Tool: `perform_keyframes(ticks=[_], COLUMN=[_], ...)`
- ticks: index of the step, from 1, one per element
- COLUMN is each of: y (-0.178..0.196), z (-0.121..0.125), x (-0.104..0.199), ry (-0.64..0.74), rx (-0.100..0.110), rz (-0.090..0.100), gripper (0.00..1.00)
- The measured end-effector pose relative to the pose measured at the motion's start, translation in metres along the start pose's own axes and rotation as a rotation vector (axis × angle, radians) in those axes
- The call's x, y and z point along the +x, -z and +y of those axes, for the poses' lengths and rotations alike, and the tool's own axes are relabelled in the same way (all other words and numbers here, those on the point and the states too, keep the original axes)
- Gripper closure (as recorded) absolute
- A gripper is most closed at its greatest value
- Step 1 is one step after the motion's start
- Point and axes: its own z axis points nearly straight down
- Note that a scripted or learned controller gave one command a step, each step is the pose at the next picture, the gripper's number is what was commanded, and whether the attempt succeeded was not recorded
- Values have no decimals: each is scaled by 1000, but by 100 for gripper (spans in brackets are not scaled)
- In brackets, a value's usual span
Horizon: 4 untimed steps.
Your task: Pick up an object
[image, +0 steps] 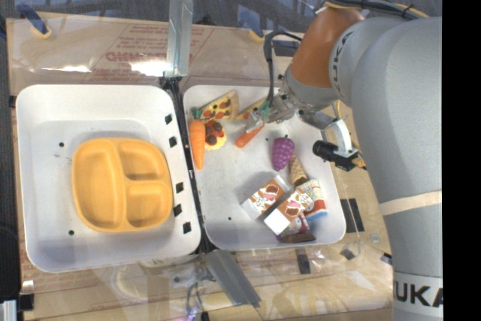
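Observation:
My gripper (264, 114) is down at the back of the right bin (225, 225), under the orange-banded wrist. Just below and left of it lies a small orange carrot piece (249, 136); I cannot tell whether they touch. A pizza slice toy (219, 107) sits to its left, partly beside a yellow-and-red fruit piece (214, 136). A larger carrot (197, 144) lies along the bin's left wall. Purple grapes (282, 152) and an ice cream cone (297, 171) are to the gripper's lower right.
Several small snack cartons (288, 205) are clustered at the right bin's front right. The left bin (37, 237) holds a yellow divided plate (120, 183). The grey arm covers the right bin's right edge.

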Motion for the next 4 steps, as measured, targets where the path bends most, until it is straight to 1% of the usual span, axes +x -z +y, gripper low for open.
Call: perform_keyframes(ticks=[1,2,3,4], y=[114,109,-11,-22], z=[53,49,45,44], x=[81,79,52,51], ry=[78,72,151,-49], rx=[10,22,16,21], rz=[15,17,14,13], gripper=[100,0,0,0])
